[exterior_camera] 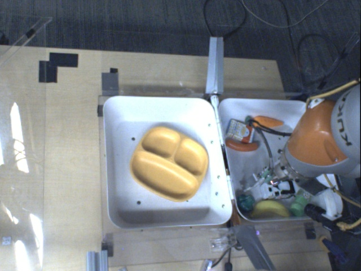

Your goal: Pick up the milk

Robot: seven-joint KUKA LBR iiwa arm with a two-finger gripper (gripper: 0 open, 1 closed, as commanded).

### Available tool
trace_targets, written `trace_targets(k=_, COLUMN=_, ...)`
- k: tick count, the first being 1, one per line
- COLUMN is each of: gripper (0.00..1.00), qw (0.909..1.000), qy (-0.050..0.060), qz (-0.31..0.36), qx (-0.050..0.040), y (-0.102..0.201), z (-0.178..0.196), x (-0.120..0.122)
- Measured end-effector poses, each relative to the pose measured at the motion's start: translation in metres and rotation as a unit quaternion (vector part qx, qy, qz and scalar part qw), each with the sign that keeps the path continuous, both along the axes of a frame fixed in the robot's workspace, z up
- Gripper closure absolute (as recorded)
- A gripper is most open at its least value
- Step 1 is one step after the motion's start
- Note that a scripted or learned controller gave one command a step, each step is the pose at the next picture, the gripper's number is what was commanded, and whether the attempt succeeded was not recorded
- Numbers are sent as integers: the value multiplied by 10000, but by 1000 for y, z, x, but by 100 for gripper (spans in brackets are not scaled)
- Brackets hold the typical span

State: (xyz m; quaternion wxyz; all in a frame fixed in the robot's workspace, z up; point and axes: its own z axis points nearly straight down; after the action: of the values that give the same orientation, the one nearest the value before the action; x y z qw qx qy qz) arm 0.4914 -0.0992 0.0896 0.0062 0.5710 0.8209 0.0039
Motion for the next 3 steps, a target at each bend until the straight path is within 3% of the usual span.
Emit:
trace_targets(k=1, gripper=100, qw=10000, qy=-35, qz=16, qx=3, y=1, z=12, x=3)
trace_targets(k=2, gripper=0, qw=10000, qy=-33, qz=16, qx=3, y=1, z=12, x=3)
trace_targets(k=3, gripper=0, qw=9973, qy=26, qz=-737, qx=21, y=-3, z=-1, x=-2)
